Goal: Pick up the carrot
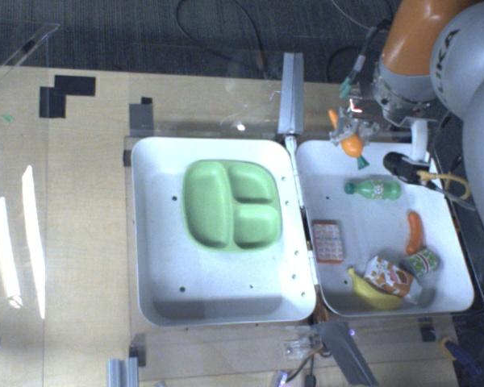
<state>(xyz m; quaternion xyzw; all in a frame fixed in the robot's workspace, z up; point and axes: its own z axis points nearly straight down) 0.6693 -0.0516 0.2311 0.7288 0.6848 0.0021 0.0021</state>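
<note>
The carrot (pixel 352 145) is a small orange piece with a green top pointing down-right. It sits at the back left corner of the right bin (pixel 460 297), right under my gripper (pixel 345 132). The fingers look closed around its upper end, and it seems raised off the bin floor. The arm's orange band and grey body fill the upper right of the view.
In the right bin lie a green bottle (pixel 373 189), a red sausage (pixel 415 230), a red packet (pixel 328 241), a banana (pixel 371 290), a snack bag (pixel 387 276) and a green can (pixel 423 262). The left bin (pixel 157 256) holds a green divided plate (pixel 230 204).
</note>
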